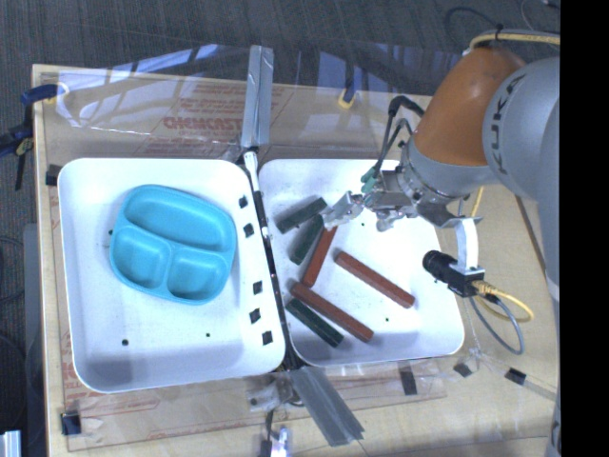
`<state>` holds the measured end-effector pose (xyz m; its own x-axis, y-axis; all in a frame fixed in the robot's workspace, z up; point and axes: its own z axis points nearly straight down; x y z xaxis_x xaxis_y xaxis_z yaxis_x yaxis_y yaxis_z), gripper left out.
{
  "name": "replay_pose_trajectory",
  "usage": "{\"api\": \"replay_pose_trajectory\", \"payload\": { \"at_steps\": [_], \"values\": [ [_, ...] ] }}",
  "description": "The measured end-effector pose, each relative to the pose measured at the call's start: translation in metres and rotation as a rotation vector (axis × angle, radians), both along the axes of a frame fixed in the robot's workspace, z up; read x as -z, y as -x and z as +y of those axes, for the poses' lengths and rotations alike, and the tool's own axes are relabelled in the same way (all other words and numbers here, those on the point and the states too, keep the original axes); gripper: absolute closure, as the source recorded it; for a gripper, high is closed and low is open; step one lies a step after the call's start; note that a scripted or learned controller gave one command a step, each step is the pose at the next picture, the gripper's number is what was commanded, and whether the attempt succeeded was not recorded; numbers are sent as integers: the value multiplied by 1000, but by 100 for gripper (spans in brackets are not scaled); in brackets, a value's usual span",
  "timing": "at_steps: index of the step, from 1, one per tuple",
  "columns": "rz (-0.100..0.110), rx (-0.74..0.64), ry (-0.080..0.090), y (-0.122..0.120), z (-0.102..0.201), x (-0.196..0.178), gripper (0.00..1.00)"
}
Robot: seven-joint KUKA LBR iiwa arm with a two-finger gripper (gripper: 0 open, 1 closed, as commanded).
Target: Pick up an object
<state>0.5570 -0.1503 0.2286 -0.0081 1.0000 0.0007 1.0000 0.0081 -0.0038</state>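
Observation:
Several bars lie in the right bin. A dark green block sits at its upper left, with a second dark green bar just below it. A brown bar runs diagonally beside them. A red-brown bar lies in the middle. Near the front a long brown bar rests against a dark green bar. My gripper hangs over the bin's upper middle, above and right of the diagonal brown bar. It is open, with nothing between its fingers.
The left bin holds a blue divided plate. A black-tabbed divider separates the two bins. A cable and connector hang at the right bin's right wall. The arm's orange band looms over the back right.

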Motion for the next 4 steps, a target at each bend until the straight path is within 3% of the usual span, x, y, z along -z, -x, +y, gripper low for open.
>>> {"api": "replay_pose_trajectory", "payload": {
  "at_steps": [1, 2, 3, 4],
  "values": [
    [-20, -135, 18, -11, 35, 129, 0],
    [-21, -141, 14, -12, 37, 119, 100],
    [-22, -139, 17, -12, 36, 119, 0],
    [-25, -58, 16, -4, 36, 128, 0]
  ]
}}
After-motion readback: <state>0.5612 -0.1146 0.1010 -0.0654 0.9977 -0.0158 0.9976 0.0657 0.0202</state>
